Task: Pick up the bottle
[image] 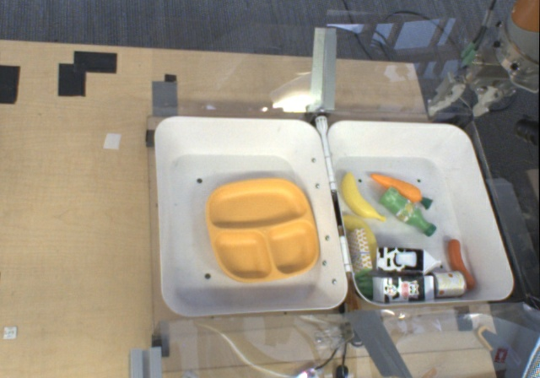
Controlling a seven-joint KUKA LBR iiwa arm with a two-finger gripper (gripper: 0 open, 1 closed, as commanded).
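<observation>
The pincer point(472, 91) hangs at the upper right, above the far rim of the right bin point(460, 142), well apart from everything inside; whether it is released or clenched cannot be told from this slanted view. The task's likeliest target, the green bottle point(406, 211), lies on its side in the middle of that bin, just beside the carrot point(396, 186) and near the banana point(359, 199). Closer to the near wall lie two black-and-white bottles point(405, 275), touching each other, with a red sausage-like piece point(460, 260) at their right. The left bin point(181, 199) carries a yellow divided tray point(261, 229).

The step in hand looks like the approach. To do it well, the arm should travel over the green bottle and descend with the pincer straddling the body across its narrow width, away from the carrot, so nothing else gets caught. The bottle, being round and lying flat, may roll if touched off-centre.
</observation>
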